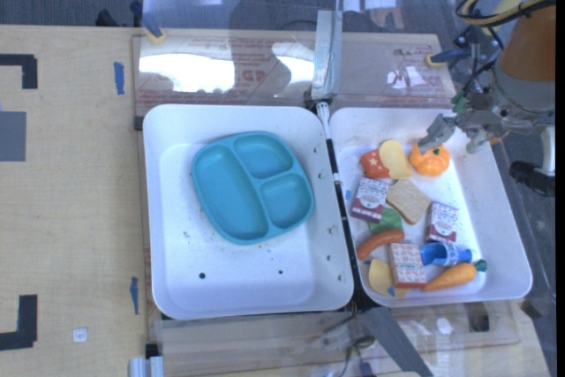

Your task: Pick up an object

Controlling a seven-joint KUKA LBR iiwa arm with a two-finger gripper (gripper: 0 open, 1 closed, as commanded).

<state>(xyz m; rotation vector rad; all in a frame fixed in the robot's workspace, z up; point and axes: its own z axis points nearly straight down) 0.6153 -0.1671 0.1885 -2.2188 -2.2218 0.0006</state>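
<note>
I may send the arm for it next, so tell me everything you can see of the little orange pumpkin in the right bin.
The orange pumpkin is a small, round toy, plastic by its look, with a short green stem on top. It sits upright near the far right corner of the right bin, resting on the bin floor. A yellow piece lies close on its left, perhaps touching. The hand hangs just above and behind it, not gripping it.

you have two bins side by side: the left bin (168,278) holds a divided plate (253,186) near its middle. the right bin (503,234) holds a pile of toy food (408,216), with a small pumpkin (429,160) at the back and a carrot (452,276) at the front. the gripper (459,133) sits over the back right corner, just beside the pumpkin.
</note>
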